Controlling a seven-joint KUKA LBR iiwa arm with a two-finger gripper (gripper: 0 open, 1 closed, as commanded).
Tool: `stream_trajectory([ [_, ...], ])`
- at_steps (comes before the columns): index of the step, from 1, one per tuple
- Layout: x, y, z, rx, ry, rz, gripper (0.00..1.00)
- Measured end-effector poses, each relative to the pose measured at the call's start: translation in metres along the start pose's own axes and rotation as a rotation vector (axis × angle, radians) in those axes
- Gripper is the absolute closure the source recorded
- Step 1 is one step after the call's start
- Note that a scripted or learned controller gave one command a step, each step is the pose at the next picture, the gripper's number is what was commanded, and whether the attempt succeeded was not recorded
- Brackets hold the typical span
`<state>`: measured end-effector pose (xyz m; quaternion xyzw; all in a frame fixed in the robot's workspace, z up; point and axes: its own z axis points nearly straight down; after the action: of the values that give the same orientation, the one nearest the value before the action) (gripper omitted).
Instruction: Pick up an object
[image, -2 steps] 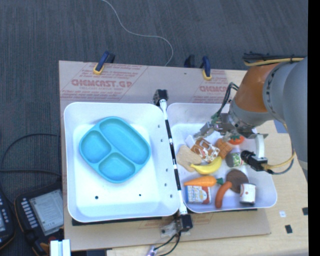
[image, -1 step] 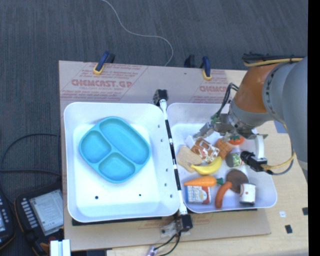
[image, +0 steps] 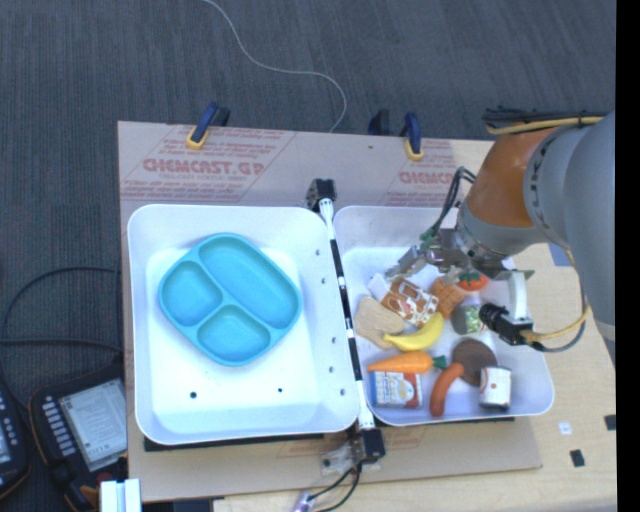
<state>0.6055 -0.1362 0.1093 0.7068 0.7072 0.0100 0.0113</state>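
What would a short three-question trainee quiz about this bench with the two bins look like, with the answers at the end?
1. True or false: the blue divided plate lies in the same bin as the banana.
2. Which bin is the gripper over? A) the left bin B) the right bin C) neither
3. Fill in: the red sausage lies between the small carton and the white ____.

Key
1. False. The plate is alone in the left bin; the banana is in the right one.
2. B. It is down over the far part of the right bin, among the toy food.
3. Cup.
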Motion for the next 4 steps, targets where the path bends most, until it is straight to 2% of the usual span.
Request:
stream_trajectory([
  [1, 0.002, -0.004, 0.000, -0.002, -0.001, 0.000, 0.00],
  [2, 0.004, 0.001, -0.012, -0.018, 0.000, 0.000, 1.00],
  [3, 0.004, 0.000, -0.012, -0.018, 0.000, 0.000, 0.00],
  [4, 0.022, -0.080, 0.013, 0.002, -0.005, 0.003, 0.00],
])
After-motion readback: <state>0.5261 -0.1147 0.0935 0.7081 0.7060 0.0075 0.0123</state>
